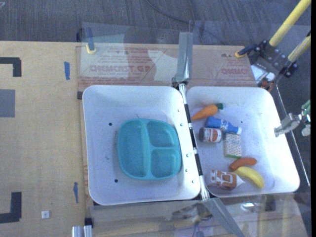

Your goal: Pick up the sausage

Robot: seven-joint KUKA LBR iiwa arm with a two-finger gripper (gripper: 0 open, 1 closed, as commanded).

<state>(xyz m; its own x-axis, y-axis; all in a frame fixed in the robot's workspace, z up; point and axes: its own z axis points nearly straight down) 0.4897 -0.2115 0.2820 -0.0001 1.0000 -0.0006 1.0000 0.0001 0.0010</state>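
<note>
I see the gripper [290, 126] at the right bin [276, 107] edge, metal fingers; can't tell open or closed, nothing seen in it. Sausage [243, 162], smooth reddish tube, lies just above the glossy banana [250, 176]. Teal sectioned tray [148, 149] in the left bin [98, 107]; wood-look bench [39, 132].

A robotics lab or test bench is suggested. Two white bins [96, 147] are set side by side on a plywood bench [39, 132] marked with black and blue tape [66, 70]. Clear plastic shields [133, 38] are clamped behind them, and a cable [165, 6] is trailed across grey carpet (office-style flooring).
</note>
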